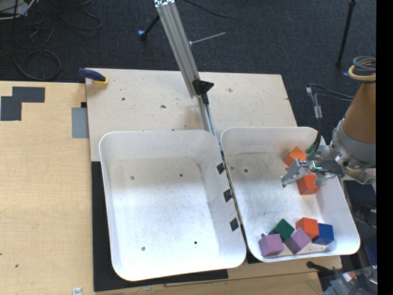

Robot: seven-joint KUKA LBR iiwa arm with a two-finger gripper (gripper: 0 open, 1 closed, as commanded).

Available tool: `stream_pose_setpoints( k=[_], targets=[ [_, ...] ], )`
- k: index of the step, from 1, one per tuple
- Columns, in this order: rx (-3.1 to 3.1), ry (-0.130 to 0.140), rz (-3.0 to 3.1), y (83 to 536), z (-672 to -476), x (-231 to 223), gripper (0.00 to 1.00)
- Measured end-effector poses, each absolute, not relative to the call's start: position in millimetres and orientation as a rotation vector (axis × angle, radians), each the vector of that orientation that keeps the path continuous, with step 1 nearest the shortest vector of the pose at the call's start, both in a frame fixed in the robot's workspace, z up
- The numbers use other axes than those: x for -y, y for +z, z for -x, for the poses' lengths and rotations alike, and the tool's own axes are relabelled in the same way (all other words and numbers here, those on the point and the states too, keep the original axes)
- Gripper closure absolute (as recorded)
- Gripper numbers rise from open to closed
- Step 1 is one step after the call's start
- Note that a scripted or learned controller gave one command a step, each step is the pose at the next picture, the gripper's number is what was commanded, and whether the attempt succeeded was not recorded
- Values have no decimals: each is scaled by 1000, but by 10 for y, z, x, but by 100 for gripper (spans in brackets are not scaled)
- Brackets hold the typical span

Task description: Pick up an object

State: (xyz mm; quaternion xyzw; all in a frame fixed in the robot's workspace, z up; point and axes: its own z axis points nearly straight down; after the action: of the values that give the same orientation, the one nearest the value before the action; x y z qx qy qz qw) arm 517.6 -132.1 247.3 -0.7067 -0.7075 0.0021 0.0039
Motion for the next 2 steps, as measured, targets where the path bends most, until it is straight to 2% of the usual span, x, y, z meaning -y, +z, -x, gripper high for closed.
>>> stream_pose_setpoints(
  k=[1, 2],
  targets=[
    [2216, 2, 2222, 2496, -5182, 1334, 0],
    [2214, 7, 2218, 2036, -5235, 1305, 0]
  ],
)
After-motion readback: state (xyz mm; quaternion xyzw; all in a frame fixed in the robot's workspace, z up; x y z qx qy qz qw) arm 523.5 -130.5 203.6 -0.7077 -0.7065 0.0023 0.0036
